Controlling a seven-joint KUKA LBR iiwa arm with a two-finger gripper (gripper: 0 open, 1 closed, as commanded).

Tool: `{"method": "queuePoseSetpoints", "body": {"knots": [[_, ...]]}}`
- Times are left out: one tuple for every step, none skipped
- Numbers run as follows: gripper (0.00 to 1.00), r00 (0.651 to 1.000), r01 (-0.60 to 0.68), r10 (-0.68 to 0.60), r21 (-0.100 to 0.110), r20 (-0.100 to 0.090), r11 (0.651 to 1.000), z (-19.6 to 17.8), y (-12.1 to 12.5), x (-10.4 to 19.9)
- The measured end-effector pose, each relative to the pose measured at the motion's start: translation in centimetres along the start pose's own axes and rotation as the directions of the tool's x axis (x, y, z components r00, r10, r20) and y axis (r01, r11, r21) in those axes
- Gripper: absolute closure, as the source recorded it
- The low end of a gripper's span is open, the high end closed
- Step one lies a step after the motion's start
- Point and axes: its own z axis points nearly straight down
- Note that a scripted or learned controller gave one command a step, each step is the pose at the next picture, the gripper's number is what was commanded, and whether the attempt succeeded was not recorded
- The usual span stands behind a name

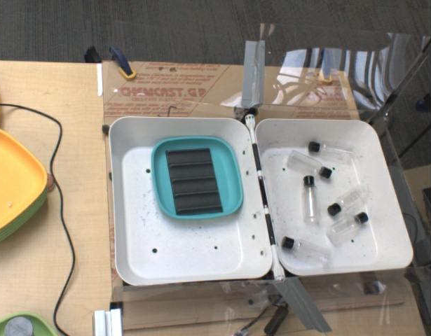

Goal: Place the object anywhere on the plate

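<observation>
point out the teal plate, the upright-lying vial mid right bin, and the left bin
teal plate (233, 180), camera view, its bare right rim.
vial (310, 199), camera view, middle of its clear body.
left bin (183, 247), camera view, bare floor below the plate.

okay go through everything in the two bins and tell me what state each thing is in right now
Teal plate: flat in the left bin, carrying a ridged black insert.
Clear vials: about six, black-capped, lying on their sides, scattered in the right bin.
Vial by the divider: lying near the right bin's front-left corner.
</observation>
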Motion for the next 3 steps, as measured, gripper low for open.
{"method": "queuePoseSetpoints", "body": {"knots": [[0.00,1.000,0.000,0.000,0.000,0.000,1.000,0.0,0.2,0.8],[0.00,1.000,0.000,0.000,0.000,0.000,1.000,0.0,0.3,1.5],[0.00,1.000,0.000,0.000,0.000,0.000,1.000,0.0,0.6,2.9]]}}
